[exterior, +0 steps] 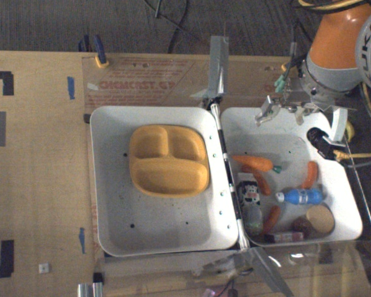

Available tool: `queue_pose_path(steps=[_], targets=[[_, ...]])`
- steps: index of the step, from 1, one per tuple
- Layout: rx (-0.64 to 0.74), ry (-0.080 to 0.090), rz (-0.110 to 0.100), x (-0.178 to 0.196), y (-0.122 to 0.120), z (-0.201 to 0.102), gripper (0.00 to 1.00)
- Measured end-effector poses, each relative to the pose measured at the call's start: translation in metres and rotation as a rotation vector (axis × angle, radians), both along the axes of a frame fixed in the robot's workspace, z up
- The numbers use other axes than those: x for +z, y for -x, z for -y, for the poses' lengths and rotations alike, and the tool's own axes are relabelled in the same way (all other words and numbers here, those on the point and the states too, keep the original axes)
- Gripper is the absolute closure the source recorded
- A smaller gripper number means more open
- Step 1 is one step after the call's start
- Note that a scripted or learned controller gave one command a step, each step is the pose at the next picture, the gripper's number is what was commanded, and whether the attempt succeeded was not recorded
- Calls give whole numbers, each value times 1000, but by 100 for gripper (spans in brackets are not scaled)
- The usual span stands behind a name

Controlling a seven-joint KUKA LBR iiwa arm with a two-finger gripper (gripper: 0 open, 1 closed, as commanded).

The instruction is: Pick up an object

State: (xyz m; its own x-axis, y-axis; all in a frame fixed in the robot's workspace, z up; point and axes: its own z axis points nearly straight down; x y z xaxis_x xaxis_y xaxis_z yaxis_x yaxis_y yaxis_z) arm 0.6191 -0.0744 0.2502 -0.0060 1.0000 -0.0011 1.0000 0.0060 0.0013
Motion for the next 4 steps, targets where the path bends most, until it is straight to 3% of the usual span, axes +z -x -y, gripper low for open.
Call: queue_pose_path(steps=[1,2,3,4], targets=[[145,-1,-1,-134,31,63,0],[84,0,1,8,68,69,0],[205,1,5,-163,113,83,0],[201,4,14,-151,110,85,100]])
